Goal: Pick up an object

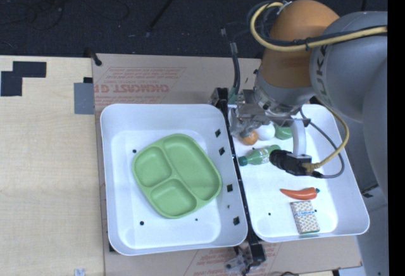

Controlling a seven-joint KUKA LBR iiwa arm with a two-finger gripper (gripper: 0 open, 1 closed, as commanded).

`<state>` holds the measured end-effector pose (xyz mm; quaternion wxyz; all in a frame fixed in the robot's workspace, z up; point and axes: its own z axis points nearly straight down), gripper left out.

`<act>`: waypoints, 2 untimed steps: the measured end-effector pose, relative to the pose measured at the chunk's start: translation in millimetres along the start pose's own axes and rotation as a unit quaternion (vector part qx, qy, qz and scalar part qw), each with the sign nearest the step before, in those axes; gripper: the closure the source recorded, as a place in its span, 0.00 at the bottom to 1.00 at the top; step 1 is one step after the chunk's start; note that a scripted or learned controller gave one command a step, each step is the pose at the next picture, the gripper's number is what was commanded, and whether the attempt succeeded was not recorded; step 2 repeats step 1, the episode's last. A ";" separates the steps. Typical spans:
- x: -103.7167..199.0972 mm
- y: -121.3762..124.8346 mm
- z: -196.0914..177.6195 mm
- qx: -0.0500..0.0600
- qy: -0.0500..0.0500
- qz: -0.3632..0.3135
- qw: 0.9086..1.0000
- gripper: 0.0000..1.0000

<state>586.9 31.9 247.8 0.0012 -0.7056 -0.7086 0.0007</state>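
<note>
Orange and small, an egg-like ball [250, 138] sits in the right bin [342, 221], at the inner wall, directly under the gripper [250, 121]; it looks like the thing the coming move turns on. It lies just below the jaws, nearly touching them, so a straight descent should meet it. Whether the jaws stand wide or narrow I cannot tell; the wrist hardware hides them. Just below the ball lies a green bottle [256, 156], its long axis running across the bin. Farther from the jaws lie a red chilli pepper [299, 192] and a small box [305, 216]. Well left, the other bin [120, 230] holds a green divided plate [176, 175].
</note>
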 end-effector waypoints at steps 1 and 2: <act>42.0 25.3 0.9 -0.001 0.000 0.000 1.000 1.00; 42.0 25.3 0.9 -0.001 0.000 0.000 1.000 1.00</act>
